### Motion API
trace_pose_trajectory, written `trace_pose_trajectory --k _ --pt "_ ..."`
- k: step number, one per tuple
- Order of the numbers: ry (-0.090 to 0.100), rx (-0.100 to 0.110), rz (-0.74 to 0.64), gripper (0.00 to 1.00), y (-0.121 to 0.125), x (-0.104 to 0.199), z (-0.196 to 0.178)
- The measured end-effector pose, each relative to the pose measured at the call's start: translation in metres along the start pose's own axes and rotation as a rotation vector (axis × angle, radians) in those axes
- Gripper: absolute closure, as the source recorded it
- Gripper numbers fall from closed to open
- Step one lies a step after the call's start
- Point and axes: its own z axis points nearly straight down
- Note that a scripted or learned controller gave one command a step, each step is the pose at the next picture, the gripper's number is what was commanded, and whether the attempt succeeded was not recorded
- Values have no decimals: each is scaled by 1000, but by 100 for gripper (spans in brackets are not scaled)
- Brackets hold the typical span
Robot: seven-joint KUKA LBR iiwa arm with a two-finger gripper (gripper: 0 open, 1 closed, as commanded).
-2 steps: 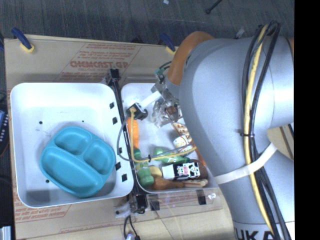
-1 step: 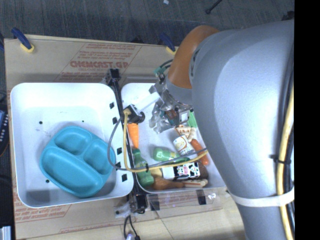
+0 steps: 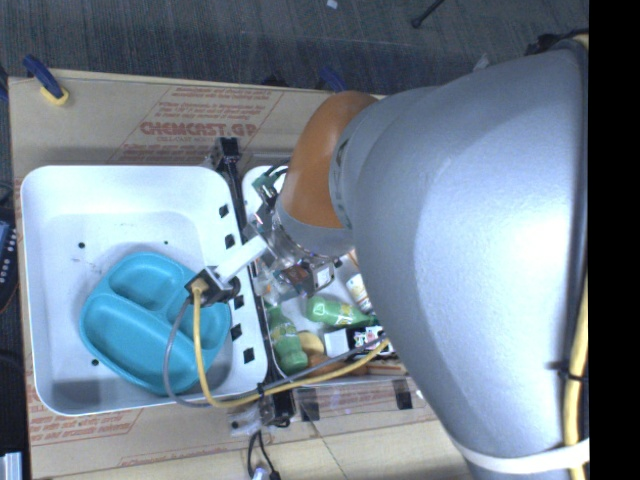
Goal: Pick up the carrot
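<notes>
Over the cardboard-topped table [image 3: 150, 128] we see the arm [image 3: 470, 228] low in the right bin [image 3: 262, 183], pincer state and carrot's place impossible to tell, so nothing looks picked yet.

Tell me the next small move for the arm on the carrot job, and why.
Probably lift the arm a little and back it toward the right. Its bulk covers most of the right bin, where only a few items, some of them green, peek out beneath the wrist, and I cannot pick out a carrot. The left bin holds a blue tray.
</notes>
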Motion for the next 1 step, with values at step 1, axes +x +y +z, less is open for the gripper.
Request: trace_pose_trajectory --k 1 --pt "9 -6 -24 100 0 -42 -117"
